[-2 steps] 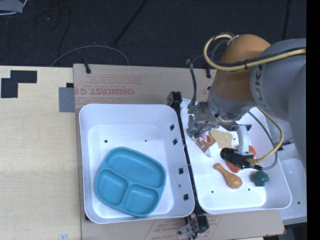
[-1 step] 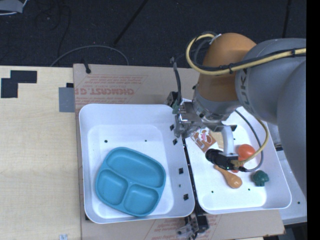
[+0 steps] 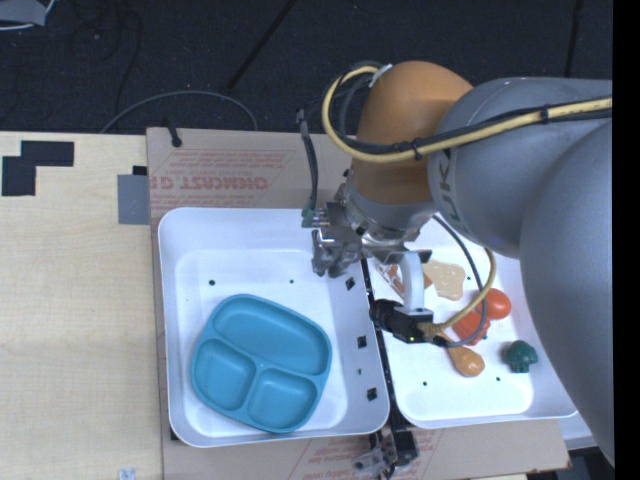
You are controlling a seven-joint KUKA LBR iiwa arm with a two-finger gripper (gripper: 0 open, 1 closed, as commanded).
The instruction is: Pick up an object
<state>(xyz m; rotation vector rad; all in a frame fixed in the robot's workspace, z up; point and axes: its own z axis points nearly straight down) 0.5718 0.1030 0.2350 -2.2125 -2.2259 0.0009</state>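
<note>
My gripper (image 3: 328,251) hangs over the right edge of the left bin (image 3: 185,268), close to the wall between the two bins. A blue divided plate (image 3: 262,361) lies flat in the left bin, below and left of the gripper and apart from it. In the right bin (image 3: 480,403) lie a pale beige piece (image 3: 446,280), a red-orange ball (image 3: 496,305), a tan pear-shaped thing (image 3: 467,361), a small green thing (image 3: 519,355) and an orange-and-white item (image 3: 411,278) partly under the wrist. I see nothing in the gripper.
The big grey arm with its orange band (image 3: 405,118) covers the upper right of the right bin. A cardboard sheet (image 3: 220,173) lies under both bins. A pale wooden bench (image 3: 70,318) stretches to the left.
</note>
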